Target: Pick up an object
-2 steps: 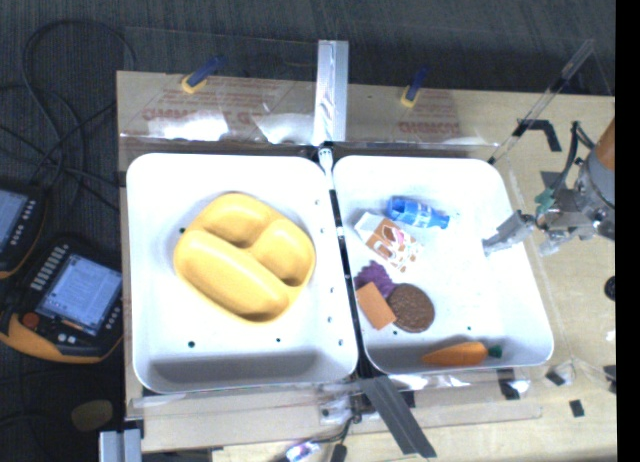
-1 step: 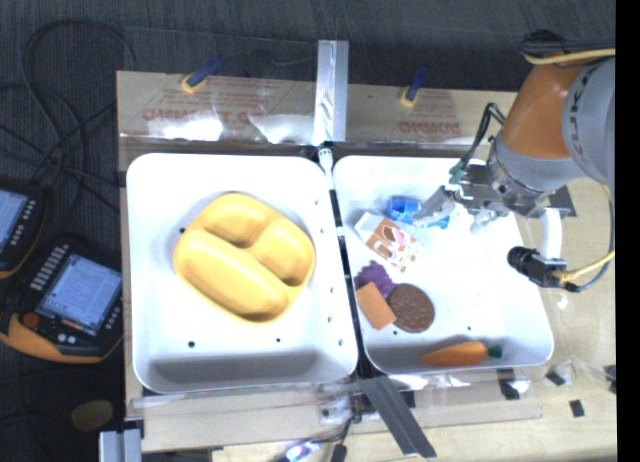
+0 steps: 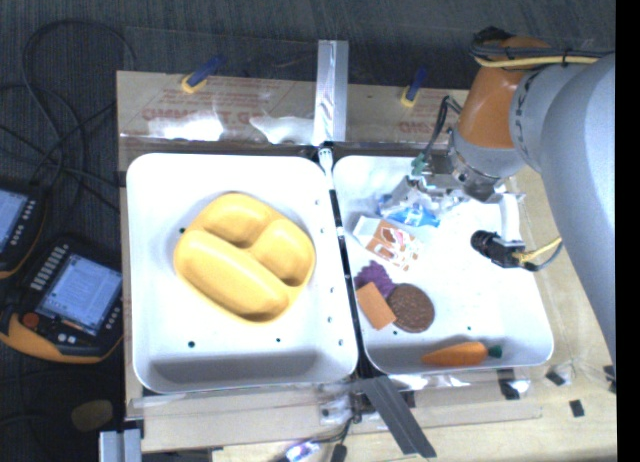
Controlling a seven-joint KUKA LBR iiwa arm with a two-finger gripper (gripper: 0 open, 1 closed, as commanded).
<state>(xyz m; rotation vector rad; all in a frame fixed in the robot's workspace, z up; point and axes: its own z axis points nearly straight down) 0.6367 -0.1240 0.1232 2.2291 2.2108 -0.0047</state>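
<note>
- Camera view: the hand (image 3: pixel 432 178) is hanging low over the far part of the right bin (image 3: pixel 530 320), just above a blue-white packet (image 3: pixel 412 214). I cannot tell how its tips are standing, because the wrist is covering them.
- Nothing is showing as held, so the task's thing is lying in the bin; the packet is the nearest candidate, I am judging.
- Risk: the packet is lying flat and thin, touching a small carton (image 3: pixel 390 244), so the hand may be closing on air, or pushing both things aside.
- Risk: the bin wall is near, and a thing may be sliding against it.
- The right bin is also holding a purple piece (image 3: pixel 375 275), an orange block (image 3: pixel 375 305), a brown disc (image 3: pixel 410 308) and a carrot (image 3: pixel 455 354).
- The left bin (image 3: pixel 150 350) is holding one big yellow lump (image 3: pixel 243 255).
</note>
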